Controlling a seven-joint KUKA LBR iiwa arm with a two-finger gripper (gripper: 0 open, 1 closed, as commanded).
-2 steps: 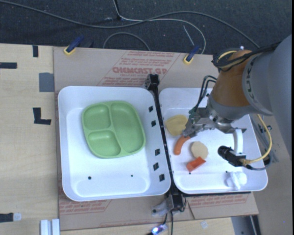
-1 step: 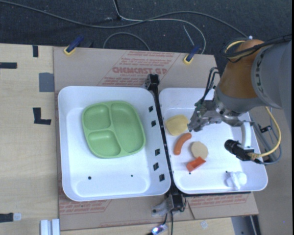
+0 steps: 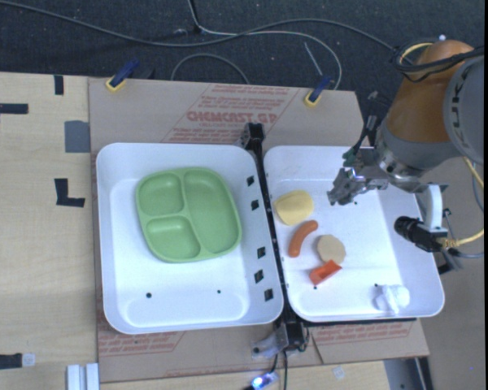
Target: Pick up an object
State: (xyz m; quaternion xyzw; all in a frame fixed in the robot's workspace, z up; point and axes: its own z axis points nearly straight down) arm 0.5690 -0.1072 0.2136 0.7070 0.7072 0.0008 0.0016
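In the right bin (image 3: 407, 254) lie a pale yellow lump (image 3: 294, 206), an orange sausage-shaped piece (image 3: 302, 237), a tan round piece (image 3: 330, 249) and a small red piece (image 3: 324, 274). A white crumpled object (image 3: 390, 298) sits in that bin's near right corner. My gripper (image 3: 342, 195) hangs over the right bin's far middle, just right of the yellow lump and apart from it. Nothing shows between its fingertips.
The left bin (image 3: 122, 242) holds a green divided plate (image 3: 187, 214). A black divider with clips (image 3: 264, 234) runs between the bins. Cardboard lies under both bins, with yellow-blue clamps (image 3: 319, 91) at its far edge. Cables cross the dark floor behind.
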